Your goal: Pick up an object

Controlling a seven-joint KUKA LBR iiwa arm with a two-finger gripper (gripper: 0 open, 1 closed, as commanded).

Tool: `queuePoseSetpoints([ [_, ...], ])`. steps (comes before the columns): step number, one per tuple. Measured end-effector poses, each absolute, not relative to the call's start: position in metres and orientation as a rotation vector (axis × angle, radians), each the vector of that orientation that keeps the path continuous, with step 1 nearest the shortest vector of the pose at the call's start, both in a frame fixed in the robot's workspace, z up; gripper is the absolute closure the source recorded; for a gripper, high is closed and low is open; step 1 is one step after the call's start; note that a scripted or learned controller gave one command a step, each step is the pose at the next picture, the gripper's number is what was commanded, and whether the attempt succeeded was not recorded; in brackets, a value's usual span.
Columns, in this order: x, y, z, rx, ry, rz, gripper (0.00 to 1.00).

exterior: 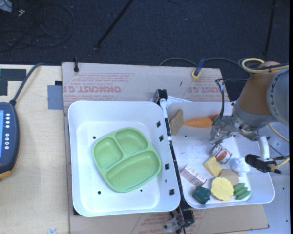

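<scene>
My gripper (219, 139) hangs low over the middle of the right bin (266, 196), reaching in from the right. Just below it lies a small red and white can (223, 155). An orange carrot (199, 123) lies to the gripper's upper left, with a brown wedge (176, 122) beside it at the bin's left wall. A yellow block (212, 166), a tan piece (229, 175), a yellow disc (222, 189), a green item (242, 191), a dark teal block (201, 195) and a wrapped bar (192, 175) crowd the near part of the bin. Nothing shows between the gripper's fingers.
The left bin (80, 130) holds a green divided plate (127, 159). A white crumpled item (240, 164) sits right of the can. A handheld pendant (0, 140) lies on the bench at far left. Cardboard lies under both bins.
</scene>
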State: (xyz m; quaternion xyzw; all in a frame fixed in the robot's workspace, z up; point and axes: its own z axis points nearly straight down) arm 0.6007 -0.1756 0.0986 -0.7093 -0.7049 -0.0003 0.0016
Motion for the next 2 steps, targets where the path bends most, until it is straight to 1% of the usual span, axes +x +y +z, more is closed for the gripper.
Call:
queuePoseSetpoints([
  [1,0.601,-0.176,0.098,-2.227,-2.210,0.000,0.00],
  [2,0.555,-0.182,0.088,-2.222,-2.217,0.000,0.00],
])
